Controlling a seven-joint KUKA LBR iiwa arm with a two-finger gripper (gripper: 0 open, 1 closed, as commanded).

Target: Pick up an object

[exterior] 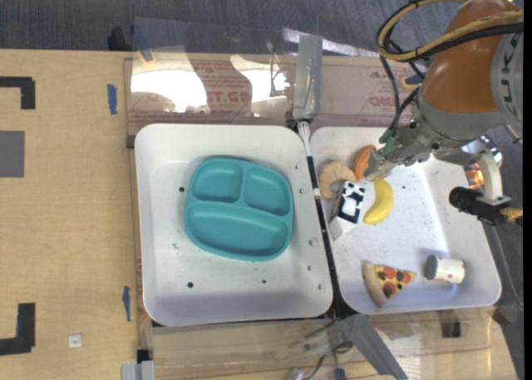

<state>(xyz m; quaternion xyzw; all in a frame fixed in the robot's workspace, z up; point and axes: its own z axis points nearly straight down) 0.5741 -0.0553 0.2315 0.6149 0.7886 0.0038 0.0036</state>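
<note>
Tool (378,164) over right bin (near banana (379,201)); opening can't be told, probably nothing held; descend centred on banana.

Left bin (158,287) holds a tray (239,209) — right bin (474,287): banana (380,202), pizza slice (387,280), cup (445,269).

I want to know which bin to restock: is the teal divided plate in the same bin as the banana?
No, the teal plate lies alone in the left bin, while the banana lies in the right bin.
</note>
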